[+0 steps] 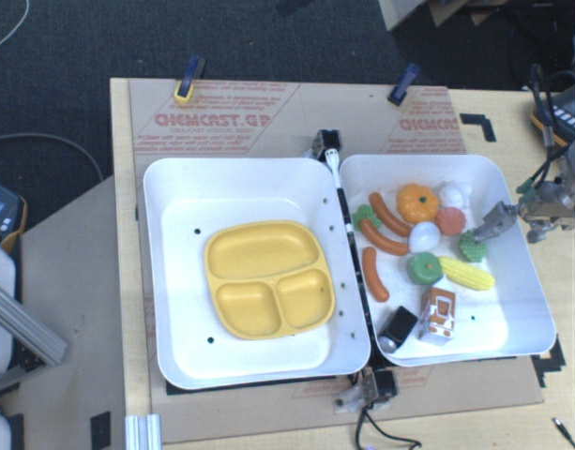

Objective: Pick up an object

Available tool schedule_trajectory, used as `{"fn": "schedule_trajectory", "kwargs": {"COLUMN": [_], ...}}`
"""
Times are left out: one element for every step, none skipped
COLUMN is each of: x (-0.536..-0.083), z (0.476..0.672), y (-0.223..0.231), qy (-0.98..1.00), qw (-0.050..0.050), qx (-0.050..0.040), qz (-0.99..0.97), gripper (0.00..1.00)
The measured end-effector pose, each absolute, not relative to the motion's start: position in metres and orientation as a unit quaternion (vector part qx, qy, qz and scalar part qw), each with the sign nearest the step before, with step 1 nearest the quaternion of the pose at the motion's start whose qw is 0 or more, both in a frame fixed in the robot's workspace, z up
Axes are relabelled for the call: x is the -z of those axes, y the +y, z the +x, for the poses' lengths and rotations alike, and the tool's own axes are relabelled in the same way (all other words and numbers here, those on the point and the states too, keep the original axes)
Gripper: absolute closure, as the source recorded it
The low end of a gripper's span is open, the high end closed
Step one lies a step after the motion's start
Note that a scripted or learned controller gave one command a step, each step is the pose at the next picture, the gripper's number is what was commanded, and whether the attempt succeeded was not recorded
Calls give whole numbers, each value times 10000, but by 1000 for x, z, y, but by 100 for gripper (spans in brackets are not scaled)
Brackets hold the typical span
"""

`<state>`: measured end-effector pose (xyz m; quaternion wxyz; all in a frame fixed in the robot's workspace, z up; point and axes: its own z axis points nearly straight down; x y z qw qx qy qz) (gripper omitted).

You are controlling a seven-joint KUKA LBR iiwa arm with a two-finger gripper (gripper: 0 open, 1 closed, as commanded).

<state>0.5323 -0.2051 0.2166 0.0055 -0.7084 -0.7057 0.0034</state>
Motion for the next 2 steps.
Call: {"fn": "schedule_trajectory", "kwargs": {"x": [-224,-169], "z": [535,538], "y": [-205,-214], "qy": [-7070,-7068], "qw": [-2,31], "qx": [-1,-14], "qz": [-7072,-7074], "gripper": [0,0]}}
